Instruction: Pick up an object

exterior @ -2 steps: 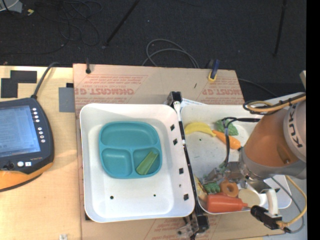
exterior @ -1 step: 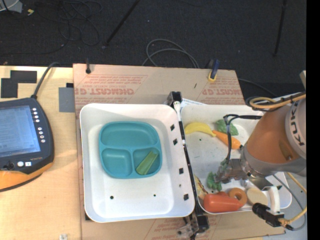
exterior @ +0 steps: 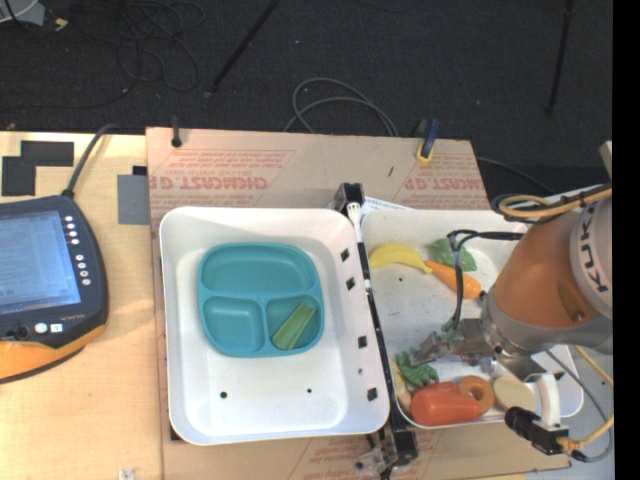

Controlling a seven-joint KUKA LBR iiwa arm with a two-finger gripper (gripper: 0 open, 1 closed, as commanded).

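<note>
The right bin [exterior: 405, 308] holds a yellow banana [exterior: 395, 257], an orange carrot [exterior: 457, 279] with a green top, a small green piece [exterior: 418, 374], a red object [exterior: 443, 406] and a tan ring [exterior: 479, 395]. My gripper [exterior: 443, 346] hangs low over this bin, just above the green piece and the red object, with the orange-banded wrist [exterior: 535, 288] behind it. Nothing shows as held. In the left bin [exterior: 200, 388] a teal divided plate [exterior: 215, 268] carries a green slice [exterior: 294, 325] in its lower right compartment.
A white cup [exterior: 547, 394] and a beige piece [exterior: 513, 391] lie at the right bin's near right corner. A black divider [exterior: 362, 298] runs between the bins. A tablet pendant [exterior: 45, 273] rests at the bench's left. Cables [exterior: 540, 204] trail by the arm.
</note>
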